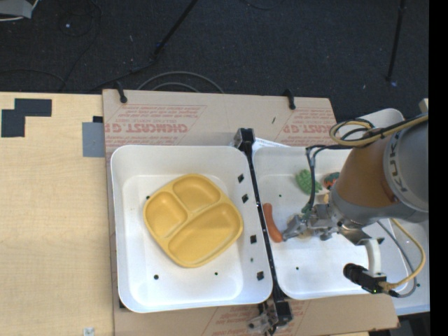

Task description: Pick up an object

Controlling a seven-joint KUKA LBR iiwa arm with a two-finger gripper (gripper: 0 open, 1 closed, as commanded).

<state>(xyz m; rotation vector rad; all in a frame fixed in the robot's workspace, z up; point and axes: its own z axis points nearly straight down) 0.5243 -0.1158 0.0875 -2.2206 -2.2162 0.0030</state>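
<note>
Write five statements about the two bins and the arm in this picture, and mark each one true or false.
1. The yellow plate lies in the left bin. True.
2. The plate has three compartments. True.
3. The orange carrot-like piece lies in the left bin. False: it lies in the right bin, close to the divider between the bins.
4. The arm reaches over the left bin. False: it hangs over the right bin, with its tool near the orange piece.
5. A green item lies in the right bin, toward its far side. True.
</note>
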